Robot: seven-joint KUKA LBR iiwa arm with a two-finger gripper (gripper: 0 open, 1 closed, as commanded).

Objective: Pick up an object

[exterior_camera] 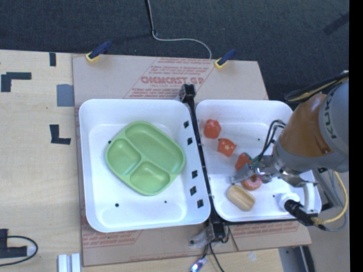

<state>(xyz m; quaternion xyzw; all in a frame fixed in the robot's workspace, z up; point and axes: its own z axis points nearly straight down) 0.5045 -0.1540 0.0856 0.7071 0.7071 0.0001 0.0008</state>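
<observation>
The right bin (238, 109) holds several small toy foods: a red piece (212, 128) near its back left, a red-orange strawberry-like piece (226, 146), a small red piece (242, 160), a pink-red piece (252, 182) and a tan bread roll (240, 198) near the front. My gripper (247, 174) reaches in from the right and sits low over the small red and pink pieces, its fingers among them. The arm's orange band (306, 129) is above the bin's right side.
The left bin (91, 129) holds a green divided plate (145, 157). A black divider strip (195, 152) runs between the bins. Both bins rest on a cardboard sheet (164, 78) with two clamps at its back edge. A cable crosses the dark floor behind.
</observation>
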